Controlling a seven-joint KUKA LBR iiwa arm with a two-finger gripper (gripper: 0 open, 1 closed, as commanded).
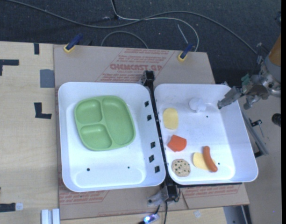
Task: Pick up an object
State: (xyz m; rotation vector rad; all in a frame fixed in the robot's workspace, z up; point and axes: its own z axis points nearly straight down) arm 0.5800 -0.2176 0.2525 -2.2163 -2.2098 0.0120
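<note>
**Two bins, food in right one, gripper open at right rim**

Left bin (68,139): one green tray (104,122) with three compartments, sitting in the upper half, slightly tilted. Nothing visible in its compartments.

Between the bins: black clips (151,125) run down the shared edge.

Right bin (236,139): six items. Yellow piece (170,118) upper left, near the divider. Below it an orange wedge (177,143), close but apart. Cookie (181,167) at lower left, near the front wall. To its right a yellow slice (198,160) with a sausage (210,159) lying across its right edge, touching. A pale white lump (197,105) sits upper middle, hard to make out against the bin floor.

Gripper (236,100): at the right bin's upper right rim, fingers spread apart, nothing between them. One finger tip (223,103) points toward the white lump, near but not touching. All food items lie loose on the bin floor, none lifted.

Cardboard (133,64) under both bins, clamps (73,43) at its top corners.
</note>
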